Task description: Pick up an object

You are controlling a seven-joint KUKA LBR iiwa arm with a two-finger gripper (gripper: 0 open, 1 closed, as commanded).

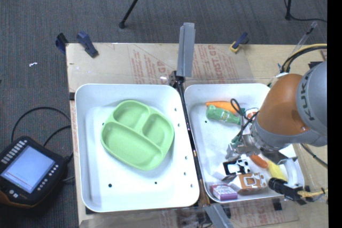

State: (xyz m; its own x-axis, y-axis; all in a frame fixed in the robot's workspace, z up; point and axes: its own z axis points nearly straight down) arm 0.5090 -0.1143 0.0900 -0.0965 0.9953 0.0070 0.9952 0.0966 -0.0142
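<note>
Hovering low over the right bin [199,115], the gripper [239,147] sits at the end of the grey arm [315,109] with its orange band [283,107], and from up here there's no telling how it stands or whether anything is caught in it. It hangs right over the clutter in the near half of that bin: just below it a black-and-white piece [235,166], beside that an orange-and-white packet [250,182], and at the front wall a small pink box [223,191]. To the arm's side lies a yellow object [277,171] with an orange one [259,160] next to it. Further back in the same bin, a green bottle [223,114] lies on its side, touching an orange carrot-like piece [222,105]. Across the divider, the left bin [88,168] carries a light green divided plate [138,134], tilted slightly, well apart from the arm. A handheld control pendant [28,171] rests on the floor at far left.
</note>
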